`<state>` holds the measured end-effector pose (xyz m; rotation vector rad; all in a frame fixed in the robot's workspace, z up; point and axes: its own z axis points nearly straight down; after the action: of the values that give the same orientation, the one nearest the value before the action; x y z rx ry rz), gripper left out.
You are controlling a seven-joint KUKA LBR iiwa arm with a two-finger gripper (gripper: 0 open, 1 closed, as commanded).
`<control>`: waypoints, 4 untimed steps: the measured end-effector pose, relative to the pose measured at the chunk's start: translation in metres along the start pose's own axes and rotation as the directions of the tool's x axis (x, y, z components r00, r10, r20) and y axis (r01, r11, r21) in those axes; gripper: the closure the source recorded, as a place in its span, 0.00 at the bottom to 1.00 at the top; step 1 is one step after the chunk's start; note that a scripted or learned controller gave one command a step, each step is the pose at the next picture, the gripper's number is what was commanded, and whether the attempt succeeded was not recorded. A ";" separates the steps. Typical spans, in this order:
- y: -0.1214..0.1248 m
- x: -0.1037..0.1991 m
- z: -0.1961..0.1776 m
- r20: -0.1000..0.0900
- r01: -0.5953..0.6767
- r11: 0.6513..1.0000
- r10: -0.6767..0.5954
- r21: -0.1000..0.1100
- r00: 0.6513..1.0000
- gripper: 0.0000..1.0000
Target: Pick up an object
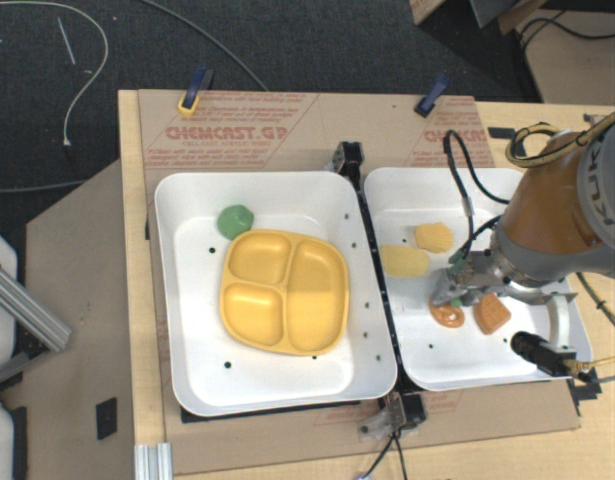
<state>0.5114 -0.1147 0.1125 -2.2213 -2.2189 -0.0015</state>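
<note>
My gripper [457,288] reaches down into the right bin [427,363] from the right, under the orange band of the arm. Its tip sits right above an orange ring-shaped piece [447,315]. An orange-brown chunk [492,314] lies just right of the ring. Two pale yellow pieces lie further back: one [433,237] toward the bin's far side, another [403,260] near the left wall. Nothing is visibly held between the fingers.
The left bin [187,268] bears a yellow divided plate [285,290] and a small green object [235,220] behind it. Clamps hold the bins at front and back. Cables run over the right bin's far side.
</note>
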 end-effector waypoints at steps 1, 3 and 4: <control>0.002 0.001 -0.064 0.003 0.002 1.000 -0.002 -0.007 1.000 1.00; 0.002 0.001 -0.136 0.002 0.002 1.000 -0.002 -0.003 1.000 1.00; 0.021 0.050 -0.141 0.000 0.008 1.000 -0.008 -0.003 1.000 1.00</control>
<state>0.5325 -0.0653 0.2539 -2.2141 -2.2291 -0.0046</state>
